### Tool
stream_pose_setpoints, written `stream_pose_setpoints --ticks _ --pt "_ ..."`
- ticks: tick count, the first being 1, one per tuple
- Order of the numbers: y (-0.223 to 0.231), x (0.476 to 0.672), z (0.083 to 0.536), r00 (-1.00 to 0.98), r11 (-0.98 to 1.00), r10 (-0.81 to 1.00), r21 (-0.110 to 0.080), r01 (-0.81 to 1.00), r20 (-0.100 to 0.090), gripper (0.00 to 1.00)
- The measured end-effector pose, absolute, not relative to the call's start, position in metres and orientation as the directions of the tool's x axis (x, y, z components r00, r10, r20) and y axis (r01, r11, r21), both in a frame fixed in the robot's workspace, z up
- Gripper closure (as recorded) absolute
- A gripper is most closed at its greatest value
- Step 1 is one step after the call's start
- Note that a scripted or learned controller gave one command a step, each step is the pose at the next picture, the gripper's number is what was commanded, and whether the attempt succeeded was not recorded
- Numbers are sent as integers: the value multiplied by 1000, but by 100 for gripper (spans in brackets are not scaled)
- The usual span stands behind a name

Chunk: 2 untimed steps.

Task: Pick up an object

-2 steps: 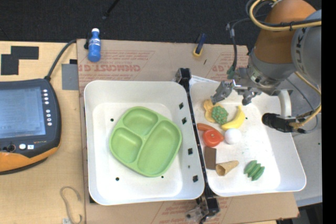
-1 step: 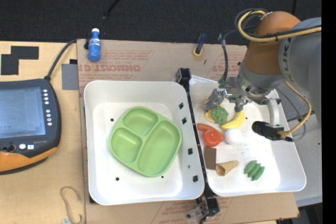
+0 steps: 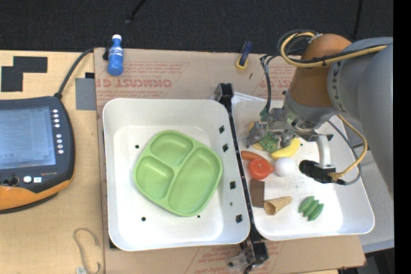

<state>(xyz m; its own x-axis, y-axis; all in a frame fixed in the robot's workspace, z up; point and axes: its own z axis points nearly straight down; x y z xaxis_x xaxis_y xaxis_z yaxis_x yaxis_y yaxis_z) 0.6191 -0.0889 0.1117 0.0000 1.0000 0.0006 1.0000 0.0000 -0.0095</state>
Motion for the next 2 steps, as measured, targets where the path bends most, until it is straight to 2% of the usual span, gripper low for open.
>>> stream_pose_setpoints --ticks 1,2 --pt "-87 618 86 1 -1 1000 -7 1000 1 0" --pt "-88 618 97 6 -6 1000 -6 1000 1 100"
